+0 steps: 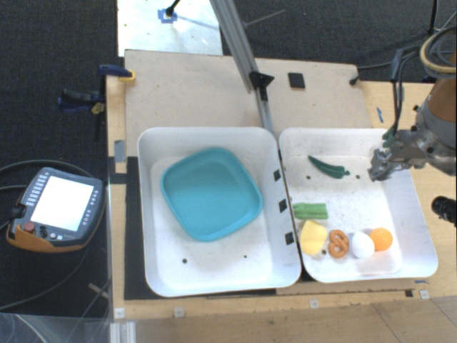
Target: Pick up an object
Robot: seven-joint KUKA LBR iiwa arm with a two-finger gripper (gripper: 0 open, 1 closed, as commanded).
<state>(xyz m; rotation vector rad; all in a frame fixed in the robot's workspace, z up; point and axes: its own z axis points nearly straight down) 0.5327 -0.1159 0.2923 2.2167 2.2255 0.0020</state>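
The right bin [407, 213] holds a dark green pepper [328, 167] near its back, a light green block [310, 210] at its left, and along its front a yellow piece [313, 237], a brown pretzel [338, 244], a white egg [362, 245] and an orange ball [381, 239]. My gripper [380, 168] hangs over the bin's back right part, to the right of the pepper and apart from it. Nothing shows between its fingers.
The left bin [153, 191] carries a teal square plate [211, 192]. A metal pole [239, 41] slants over the bench's back. A teach pendant [53, 209] lies on the floor at left. Cables hang near the arm [439, 113] at right.
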